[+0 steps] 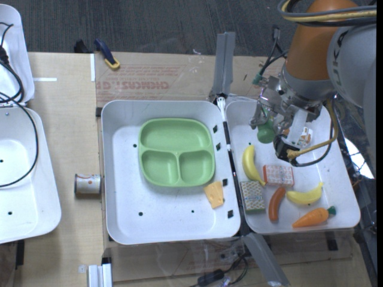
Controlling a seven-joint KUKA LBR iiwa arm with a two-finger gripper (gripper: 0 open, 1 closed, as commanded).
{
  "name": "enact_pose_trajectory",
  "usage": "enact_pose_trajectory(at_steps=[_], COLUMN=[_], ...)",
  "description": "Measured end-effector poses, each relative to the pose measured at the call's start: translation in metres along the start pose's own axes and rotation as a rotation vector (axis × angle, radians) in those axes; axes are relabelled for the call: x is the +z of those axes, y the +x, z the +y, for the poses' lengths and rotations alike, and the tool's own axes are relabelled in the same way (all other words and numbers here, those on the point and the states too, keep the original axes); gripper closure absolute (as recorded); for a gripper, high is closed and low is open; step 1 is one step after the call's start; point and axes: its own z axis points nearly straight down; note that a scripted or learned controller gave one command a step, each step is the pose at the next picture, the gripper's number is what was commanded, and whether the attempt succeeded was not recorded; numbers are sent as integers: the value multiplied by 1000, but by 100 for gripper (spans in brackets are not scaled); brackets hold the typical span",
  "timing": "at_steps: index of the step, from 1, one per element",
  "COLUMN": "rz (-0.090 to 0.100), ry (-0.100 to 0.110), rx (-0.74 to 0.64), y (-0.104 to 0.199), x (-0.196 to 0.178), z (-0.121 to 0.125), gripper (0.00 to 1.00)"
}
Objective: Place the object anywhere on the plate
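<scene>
Hand hangs over the upper part of the right bin, in the right half of the frame, below the orange band of the arm; whether it is apart or together cannot be told, since cables and the wrist hide it. A small green object sits right at the hand's lower left edge, but it is not clear that it is held. The green plate, with three compartments, lies in the upper middle of the left bin, well apart from the hand. Just below the plate's lower right corner lies a yellow cheese wedge on the bin floor.

In the right bin, below the hand, lie a banana, a red-and-white box, a greenish block, a red sausage, a second banana and a carrot. On the worktop, just left of the left bin, lies a small can on its side.
</scene>
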Motion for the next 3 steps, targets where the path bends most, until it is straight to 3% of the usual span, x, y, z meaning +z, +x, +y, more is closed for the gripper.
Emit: enact_pose_trajectory(at_steps=[1, 2, 3], rz=[1, 1, 1], ry=[1, -2, -3], rx=[-88, -145, -414], y=[-2, 89, 140], x=[63, 64, 18], z=[-18, -56, -109], gripper=[100, 100, 100])
